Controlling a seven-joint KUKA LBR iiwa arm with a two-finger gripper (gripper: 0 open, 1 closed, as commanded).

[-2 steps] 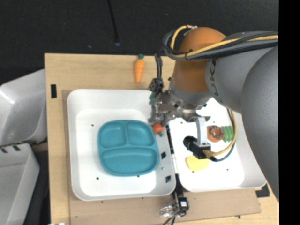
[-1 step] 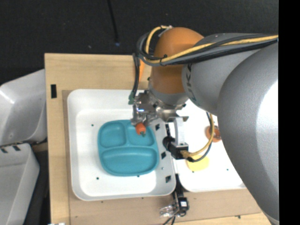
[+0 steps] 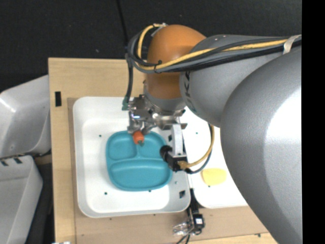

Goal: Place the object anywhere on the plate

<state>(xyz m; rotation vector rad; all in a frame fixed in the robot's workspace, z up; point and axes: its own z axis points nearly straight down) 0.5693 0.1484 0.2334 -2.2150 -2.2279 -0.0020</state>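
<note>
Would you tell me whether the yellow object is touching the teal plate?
Apart. The camera view shows the yellow object lying in the right bin, while the teal plate sits in the left bin.

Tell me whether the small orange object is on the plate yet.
Cannot tell. The orange object sits at the gripper, over the far edge of the teal plate; contact is not visible.

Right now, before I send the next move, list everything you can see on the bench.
plate: one, teal, divided, in the left bin
small object: one, orange-red, at the plate's upper edge, right under the end effector; grip unclear
flat piece: one, yellow, in the right bin
bins: two, white, side by side on the wooden bench
arm: one, grey with orange band, reaching in from the right
end effector: one, above the plate's upper edge
</note>
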